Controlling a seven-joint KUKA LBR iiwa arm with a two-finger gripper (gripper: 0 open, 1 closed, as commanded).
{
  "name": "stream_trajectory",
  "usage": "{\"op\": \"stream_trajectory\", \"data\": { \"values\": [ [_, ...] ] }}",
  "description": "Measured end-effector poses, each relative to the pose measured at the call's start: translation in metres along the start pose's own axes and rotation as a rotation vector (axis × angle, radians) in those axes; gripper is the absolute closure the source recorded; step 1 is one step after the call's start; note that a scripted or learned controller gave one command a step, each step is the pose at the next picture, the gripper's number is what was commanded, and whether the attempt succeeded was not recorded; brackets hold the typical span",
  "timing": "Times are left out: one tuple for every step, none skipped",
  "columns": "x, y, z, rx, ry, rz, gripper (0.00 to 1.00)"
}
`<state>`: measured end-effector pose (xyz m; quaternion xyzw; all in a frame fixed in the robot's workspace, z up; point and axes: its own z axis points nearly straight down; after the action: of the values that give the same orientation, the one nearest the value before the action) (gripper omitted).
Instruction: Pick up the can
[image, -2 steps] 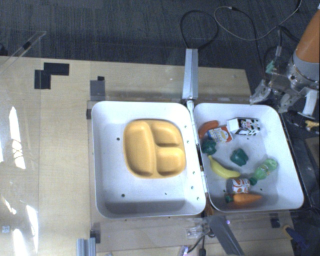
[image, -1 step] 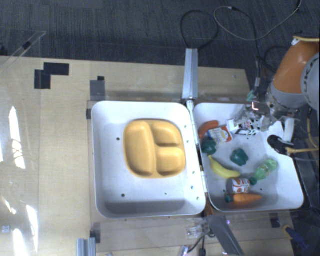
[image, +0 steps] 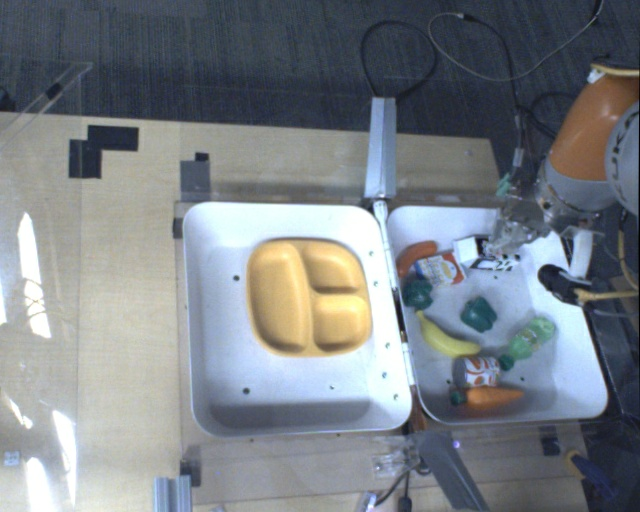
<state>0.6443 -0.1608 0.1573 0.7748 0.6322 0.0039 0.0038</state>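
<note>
Two shallow white plastic bins sit side by side on a pale wooden bench; the left bin (image: 215, 300) holds a glossy yellow divided tray (image: 308, 296) with rounded corners; the right bin (image: 580, 385) holds small objects. The can (image: 481, 371), a short cylinder with an orange-and-white label, stands near the front edge, touching a carrot (image: 490, 398) and just beside a curved banana (image: 447, 339). The metal gripper (image: 508, 238) hangs over the bin's far corner, well apart from the can; whether it is apart or together cannot be told.
</note>
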Motion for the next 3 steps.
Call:
{"op": "stream_trajectory", "data": {
  "values": [
    [0.0, 0.0, 0.0, 0.0, 0.0, 0.0, 0.0],
    [0.012, 0.003, 0.06, -0.01, 0.003, 0.147, 0.0],
    [0.034, 0.019, 0.002, 0.005, -0.002, 0.425, 0.0]
  ]
}}
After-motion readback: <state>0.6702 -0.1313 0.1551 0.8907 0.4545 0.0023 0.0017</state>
